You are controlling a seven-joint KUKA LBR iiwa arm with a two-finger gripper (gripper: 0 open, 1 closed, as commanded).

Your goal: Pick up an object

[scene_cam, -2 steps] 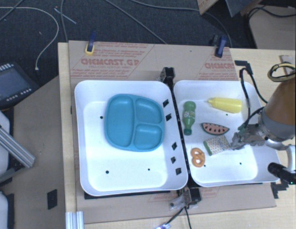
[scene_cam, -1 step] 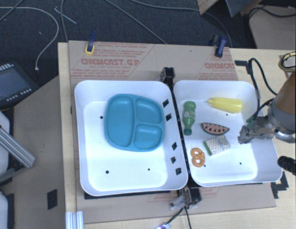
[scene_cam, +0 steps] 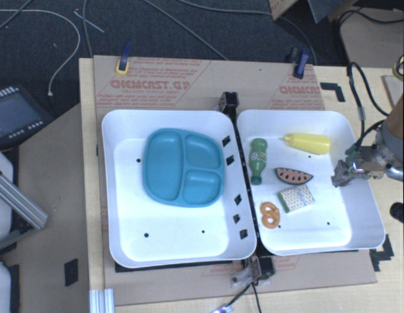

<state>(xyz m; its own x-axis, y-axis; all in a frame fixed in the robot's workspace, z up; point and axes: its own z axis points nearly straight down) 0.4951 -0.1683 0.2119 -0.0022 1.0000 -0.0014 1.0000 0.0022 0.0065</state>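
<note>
The right bin [scene_cam: 358, 220] holds several small items. A yellow squeeze bottle [scene_cam: 307, 143] lies at its back and a green bottle [scene_cam: 257, 160] lies near its left wall. In the middle are a watermelon slice [scene_cam: 294, 175] and a green patterned packet [scene_cam: 296, 197]. An orange pretzel [scene_cam: 270, 214] lies near the front left. My gripper [scene_cam: 341, 173] hangs over the bin's right side, to the right of the watermelon slice and apart from every item. I see nothing held in it.
A blue divided plate [scene_cam: 184, 167] lies in the left bin [scene_cam: 124, 227]. A black divider strip [scene_cam: 233, 175] runs between the two bins. Cables trail across the dark floor behind the bench.
</note>
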